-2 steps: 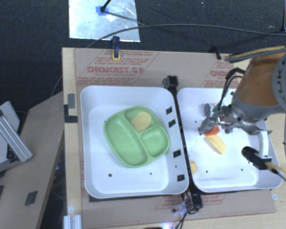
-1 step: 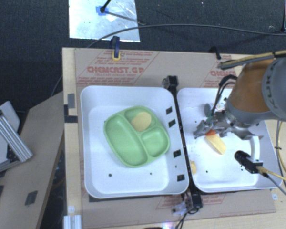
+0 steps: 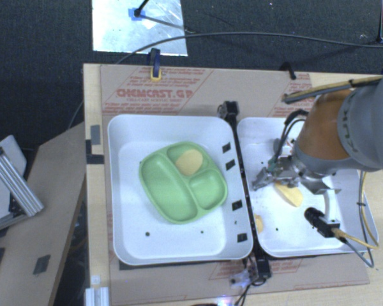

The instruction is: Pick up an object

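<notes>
Yellow piece just beside hand.

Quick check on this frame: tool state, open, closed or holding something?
Tool: cannot be told. It sits low in the right bin, next to a pale yellow piece.

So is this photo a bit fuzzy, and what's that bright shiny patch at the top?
In the camera view, the picture is soft throughout; the print on the brown board is barely readable. The bright patch is a foil-like sheet on the dark floor, catching glare. Lighting over the white bins is even, with only faint shadows beside the green tray.
</notes>
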Robot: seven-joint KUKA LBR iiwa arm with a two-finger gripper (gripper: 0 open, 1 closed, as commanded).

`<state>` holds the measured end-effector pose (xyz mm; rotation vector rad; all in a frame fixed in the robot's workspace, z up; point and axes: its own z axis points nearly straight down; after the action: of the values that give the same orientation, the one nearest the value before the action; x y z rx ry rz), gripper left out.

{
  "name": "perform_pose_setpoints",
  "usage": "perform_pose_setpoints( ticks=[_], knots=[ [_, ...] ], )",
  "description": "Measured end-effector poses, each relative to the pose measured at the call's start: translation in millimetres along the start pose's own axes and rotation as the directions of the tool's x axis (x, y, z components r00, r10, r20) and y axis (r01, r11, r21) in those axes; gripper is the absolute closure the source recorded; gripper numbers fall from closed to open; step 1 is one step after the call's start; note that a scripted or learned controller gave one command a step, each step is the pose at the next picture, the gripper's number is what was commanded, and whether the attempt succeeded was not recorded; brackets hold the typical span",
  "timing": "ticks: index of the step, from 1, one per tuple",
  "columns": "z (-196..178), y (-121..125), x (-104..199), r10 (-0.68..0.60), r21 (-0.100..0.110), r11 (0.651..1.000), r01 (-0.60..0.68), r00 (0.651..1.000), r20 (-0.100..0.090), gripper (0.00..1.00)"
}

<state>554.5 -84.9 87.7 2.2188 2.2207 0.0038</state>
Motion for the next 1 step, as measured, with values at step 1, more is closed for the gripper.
perform_pose_setpoints(
  ticks=[1],
  knots=[
    [-9.2,2.5,-0.9,0.000,-0.009,1.000,0.000,1.000,0.003,1.00]
  ],
)
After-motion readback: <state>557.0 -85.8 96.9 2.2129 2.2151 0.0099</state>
